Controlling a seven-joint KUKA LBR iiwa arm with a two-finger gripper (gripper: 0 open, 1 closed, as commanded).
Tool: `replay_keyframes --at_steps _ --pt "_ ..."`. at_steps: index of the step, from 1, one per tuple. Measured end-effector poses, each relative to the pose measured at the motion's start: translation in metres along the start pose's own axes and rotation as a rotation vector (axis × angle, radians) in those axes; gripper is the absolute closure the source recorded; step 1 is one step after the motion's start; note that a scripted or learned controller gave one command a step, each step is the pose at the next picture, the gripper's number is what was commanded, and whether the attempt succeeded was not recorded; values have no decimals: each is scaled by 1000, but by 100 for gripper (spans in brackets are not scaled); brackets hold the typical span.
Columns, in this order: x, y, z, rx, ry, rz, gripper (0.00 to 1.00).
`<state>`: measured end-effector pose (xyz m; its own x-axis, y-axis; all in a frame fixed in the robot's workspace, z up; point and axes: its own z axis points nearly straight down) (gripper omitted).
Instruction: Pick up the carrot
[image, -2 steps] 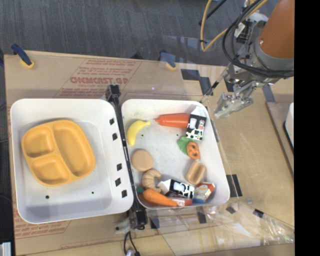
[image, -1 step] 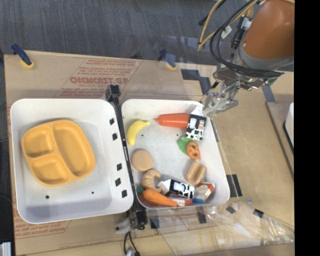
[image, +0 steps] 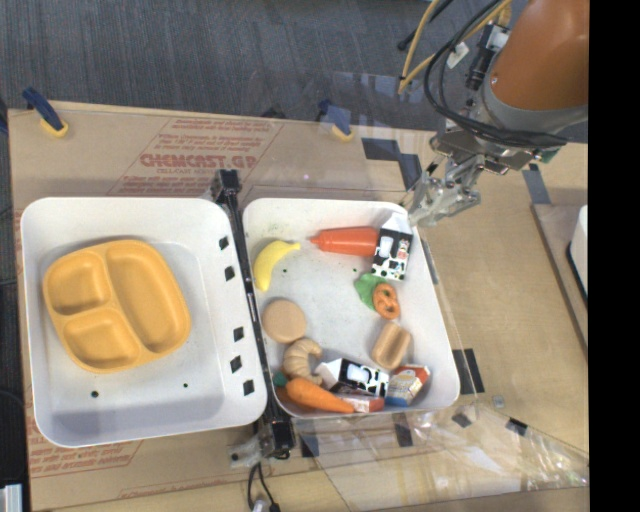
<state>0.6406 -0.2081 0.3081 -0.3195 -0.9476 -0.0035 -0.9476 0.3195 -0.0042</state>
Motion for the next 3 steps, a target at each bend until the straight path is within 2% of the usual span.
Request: replay_keyframes --at_steps 1,3 --pt "-5 -16 38 -7 0 -248 100" --pt "-8 -18 15 -1 -4 -253 100"
